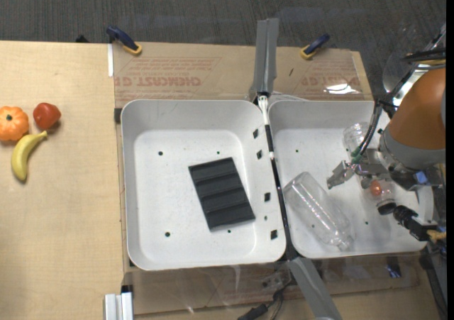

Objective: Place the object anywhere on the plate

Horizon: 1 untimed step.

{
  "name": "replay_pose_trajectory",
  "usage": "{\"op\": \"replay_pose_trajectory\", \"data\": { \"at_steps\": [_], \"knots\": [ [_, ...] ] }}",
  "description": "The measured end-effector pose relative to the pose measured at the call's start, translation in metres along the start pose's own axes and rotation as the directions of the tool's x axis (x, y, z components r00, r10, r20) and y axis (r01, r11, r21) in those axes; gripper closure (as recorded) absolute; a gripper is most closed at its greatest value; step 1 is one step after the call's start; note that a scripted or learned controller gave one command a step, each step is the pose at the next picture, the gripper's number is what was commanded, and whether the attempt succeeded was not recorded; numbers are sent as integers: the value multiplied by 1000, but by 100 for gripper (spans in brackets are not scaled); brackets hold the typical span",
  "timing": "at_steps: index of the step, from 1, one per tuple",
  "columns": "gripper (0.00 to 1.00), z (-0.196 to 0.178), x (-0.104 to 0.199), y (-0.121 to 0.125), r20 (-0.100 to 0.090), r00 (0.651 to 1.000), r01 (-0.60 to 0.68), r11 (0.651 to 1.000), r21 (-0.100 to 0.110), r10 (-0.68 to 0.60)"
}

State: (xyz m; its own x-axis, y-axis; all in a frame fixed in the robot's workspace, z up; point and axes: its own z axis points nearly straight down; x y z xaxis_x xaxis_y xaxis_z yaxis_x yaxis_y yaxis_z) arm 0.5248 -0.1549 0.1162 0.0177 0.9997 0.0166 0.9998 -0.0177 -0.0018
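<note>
A dark ribbed rectangular plate (221, 193) lies flat in the left bin (142, 240), a little right of its middle. In the right bin (298, 240), a clear plastic bottle (319, 208) lies on its side near the front. A second clear crumpled plastic item (353, 138) sits farther back. My gripper (358, 173) hangs low over the right part of the right bin, just right of the bottle and apart from the plate. A small orange-red thing (376, 186) shows right beside the gripper; whether it is held is unclear.
On the wooden table at the left lie an orange (12, 124), a red apple (47, 116) and a banana (25, 155). Cardboard (177, 74) lies behind the bins, with two blue-yellow clamps (124, 40) at its back edge. A grey divider bar (266, 56) runs between the bins.
</note>
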Motion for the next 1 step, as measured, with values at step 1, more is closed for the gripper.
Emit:
{"op": "replay_pose_trajectory", "data": {
  "at_steps": [1],
  "knots": [
    [0, -59, -15, -47, 16, 994, 111, 994, 1, -111]
  ]
}}
